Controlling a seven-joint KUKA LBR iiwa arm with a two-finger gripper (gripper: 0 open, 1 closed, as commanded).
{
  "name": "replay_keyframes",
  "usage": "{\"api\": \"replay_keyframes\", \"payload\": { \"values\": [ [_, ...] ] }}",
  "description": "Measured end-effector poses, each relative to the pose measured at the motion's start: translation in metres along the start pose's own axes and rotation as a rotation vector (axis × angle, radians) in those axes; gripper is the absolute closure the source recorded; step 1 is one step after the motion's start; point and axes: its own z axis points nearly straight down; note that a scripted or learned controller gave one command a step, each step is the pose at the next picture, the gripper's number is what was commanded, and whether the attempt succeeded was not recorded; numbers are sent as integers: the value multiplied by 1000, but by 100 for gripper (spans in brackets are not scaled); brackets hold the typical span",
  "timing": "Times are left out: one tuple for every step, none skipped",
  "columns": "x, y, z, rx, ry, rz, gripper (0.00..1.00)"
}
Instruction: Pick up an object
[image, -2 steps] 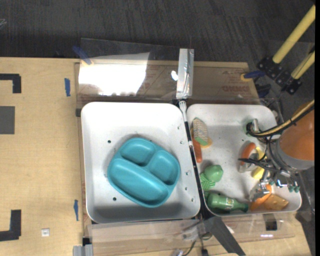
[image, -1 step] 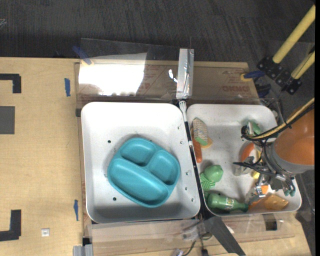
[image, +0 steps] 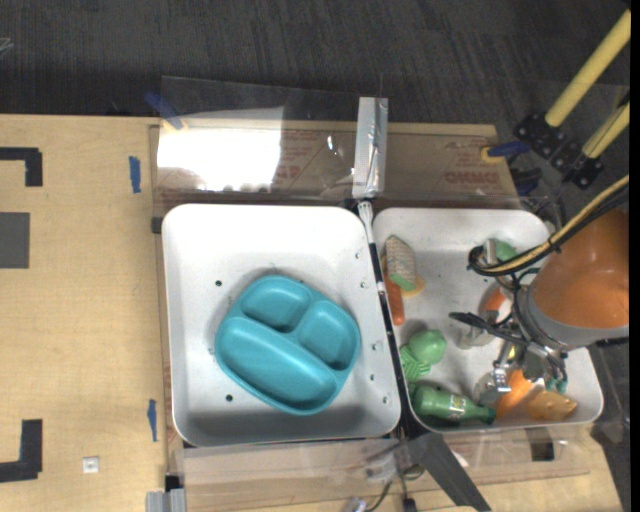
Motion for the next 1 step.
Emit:
{"api": "replay_keyframes", "payload": {
  "values": [
    [-4,-65,1,0,-3,-136,0]
  ]
}}
